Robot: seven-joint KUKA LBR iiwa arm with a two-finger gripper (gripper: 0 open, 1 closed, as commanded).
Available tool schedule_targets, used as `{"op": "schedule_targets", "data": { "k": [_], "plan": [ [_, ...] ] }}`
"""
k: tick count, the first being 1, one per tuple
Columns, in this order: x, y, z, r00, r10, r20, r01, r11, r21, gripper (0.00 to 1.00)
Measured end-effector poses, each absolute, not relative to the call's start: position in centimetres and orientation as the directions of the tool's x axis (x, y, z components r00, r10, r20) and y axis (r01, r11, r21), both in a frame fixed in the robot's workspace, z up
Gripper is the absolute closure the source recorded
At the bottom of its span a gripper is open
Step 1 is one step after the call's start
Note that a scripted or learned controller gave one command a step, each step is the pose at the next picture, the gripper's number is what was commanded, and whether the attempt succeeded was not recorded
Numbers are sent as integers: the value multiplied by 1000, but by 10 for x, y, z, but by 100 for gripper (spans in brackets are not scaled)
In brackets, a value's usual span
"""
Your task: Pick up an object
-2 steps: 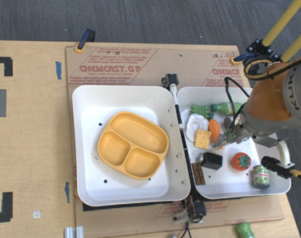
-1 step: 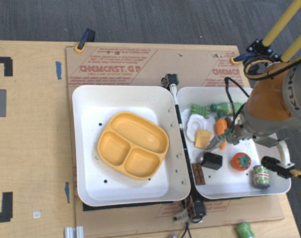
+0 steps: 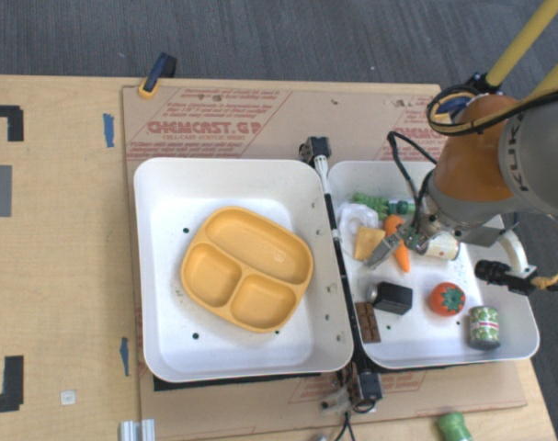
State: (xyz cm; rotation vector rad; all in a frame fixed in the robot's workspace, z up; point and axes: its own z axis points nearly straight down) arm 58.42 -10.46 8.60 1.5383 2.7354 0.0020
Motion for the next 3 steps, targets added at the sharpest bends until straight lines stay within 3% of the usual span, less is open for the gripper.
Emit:
{"op": "schedule_targets", "data": {
  "k": [1, 2, 3],
  "plan": [
    [585, -105, 96, -518, 856, -6, 856, 518, 6, 100],
    [585, -105, 96, -518, 855, -5, 855, 518, 6, 0],
    [578, -98, 86, -283, 959, 0, 959, 283, 0, 0]
  ]
}}
